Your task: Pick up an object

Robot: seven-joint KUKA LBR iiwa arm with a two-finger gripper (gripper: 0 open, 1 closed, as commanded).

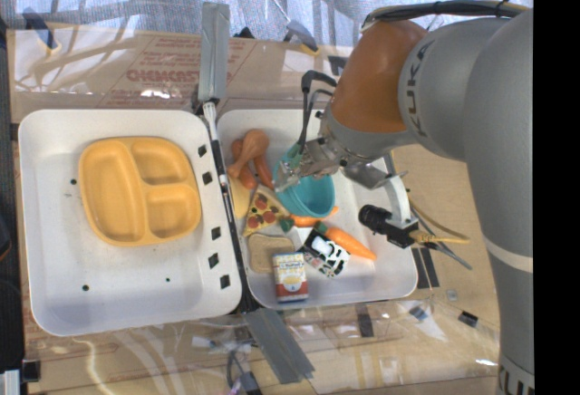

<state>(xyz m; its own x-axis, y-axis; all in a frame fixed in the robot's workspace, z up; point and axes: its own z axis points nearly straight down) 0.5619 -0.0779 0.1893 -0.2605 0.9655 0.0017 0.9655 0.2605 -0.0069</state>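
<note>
Several toys crowd the teal cup (pixel 311 194): drumstick (pixel 248 151), pizza slice (pixel 264 211), carrot (pixel 347 243).

Overhead slanted view over bins (pixel 36 203)

Robot lab: KUKA arm (pixel 453 85), bins (pixel 54 293)

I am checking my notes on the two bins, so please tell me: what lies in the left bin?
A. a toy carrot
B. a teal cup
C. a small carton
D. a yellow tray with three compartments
D: the yellow tray with its three compartments lies in the left bin, while the teal cup, the toy carrot and the small carton all lie in the right bin.
</note>
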